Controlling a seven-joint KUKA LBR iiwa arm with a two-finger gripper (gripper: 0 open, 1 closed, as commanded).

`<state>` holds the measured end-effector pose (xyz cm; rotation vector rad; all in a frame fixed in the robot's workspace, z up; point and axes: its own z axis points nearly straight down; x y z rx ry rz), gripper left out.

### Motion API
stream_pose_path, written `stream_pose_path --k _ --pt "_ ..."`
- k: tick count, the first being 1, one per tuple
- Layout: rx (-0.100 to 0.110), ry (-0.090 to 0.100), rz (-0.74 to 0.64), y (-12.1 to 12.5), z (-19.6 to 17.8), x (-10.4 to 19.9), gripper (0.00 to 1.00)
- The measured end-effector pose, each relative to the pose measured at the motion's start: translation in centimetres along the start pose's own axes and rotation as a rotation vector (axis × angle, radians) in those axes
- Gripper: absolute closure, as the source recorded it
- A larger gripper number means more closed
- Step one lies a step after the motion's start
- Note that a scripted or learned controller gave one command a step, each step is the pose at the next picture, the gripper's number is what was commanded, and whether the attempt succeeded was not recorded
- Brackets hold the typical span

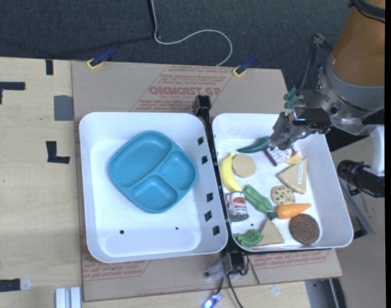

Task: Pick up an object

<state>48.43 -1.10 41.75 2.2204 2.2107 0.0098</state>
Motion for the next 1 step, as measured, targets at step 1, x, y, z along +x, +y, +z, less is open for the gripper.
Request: stream_pose_path --k 1 --pt "0.013 0.002 -0.010 -0.11 1.07 5.26 1.00"
